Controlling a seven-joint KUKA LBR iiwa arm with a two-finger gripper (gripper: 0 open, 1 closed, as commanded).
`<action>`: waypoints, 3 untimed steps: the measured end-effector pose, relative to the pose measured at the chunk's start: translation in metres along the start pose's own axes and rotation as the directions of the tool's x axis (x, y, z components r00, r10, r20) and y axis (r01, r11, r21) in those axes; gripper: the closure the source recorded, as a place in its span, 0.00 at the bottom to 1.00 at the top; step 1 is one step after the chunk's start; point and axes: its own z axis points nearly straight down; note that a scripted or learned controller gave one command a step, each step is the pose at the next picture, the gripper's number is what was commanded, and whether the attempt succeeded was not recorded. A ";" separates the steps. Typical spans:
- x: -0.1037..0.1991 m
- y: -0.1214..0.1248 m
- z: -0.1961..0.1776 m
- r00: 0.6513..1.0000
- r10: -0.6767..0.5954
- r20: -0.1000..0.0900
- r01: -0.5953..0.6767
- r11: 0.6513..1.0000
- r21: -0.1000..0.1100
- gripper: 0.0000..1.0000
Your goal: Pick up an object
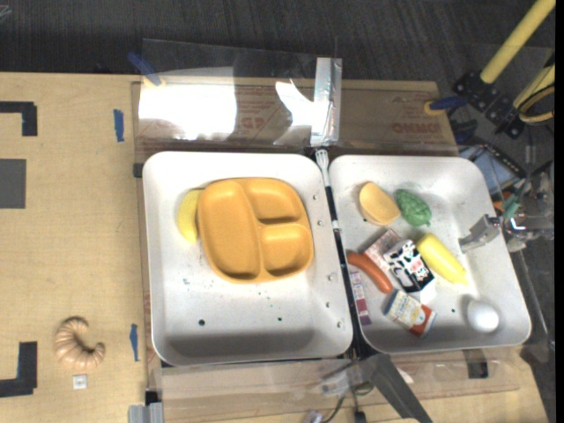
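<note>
While the gripper (483, 231) hangs at the right rim of the right bin (507, 276), the picture is too coarse to tell how it is set, and nothing is seen in its grasp; the pick therefore appears not yet made, with approach, grasp and lift all left to do.

Nearest to it, just to its left, lies a smooth yellow banana-shaped piece (441, 259), a likely target. Near the bin's front right corner sits a small rounded white object (482, 315). Toward the bin's middle lie a black-and-white printed packet (409, 265), a flat carton with red trim (410, 312) and a glossy orange-red sausage shape (371, 272). Farther back rest a knobbly green lump (413, 207) and, beside it, a smooth oval orange-yellow piece (379, 204).

The left bin (167, 307) holds a moulded orange compartment tray (256, 228), lying over a yellow item (188, 216) of which just an edge is visible. Out on the bench, well apart from both bins, lies a ridged, curled tan croissant shape (79, 343).
</note>
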 end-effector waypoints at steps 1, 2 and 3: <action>0.000 0.065 0.101 0.975 0.223 -0.008 -0.223 0.975 0.005 0.00; 0.013 0.051 0.123 0.932 0.363 -0.006 -0.363 0.932 -0.004 0.00; 0.008 0.073 0.124 1.000 0.023 0.003 -0.023 1.000 -0.007 0.00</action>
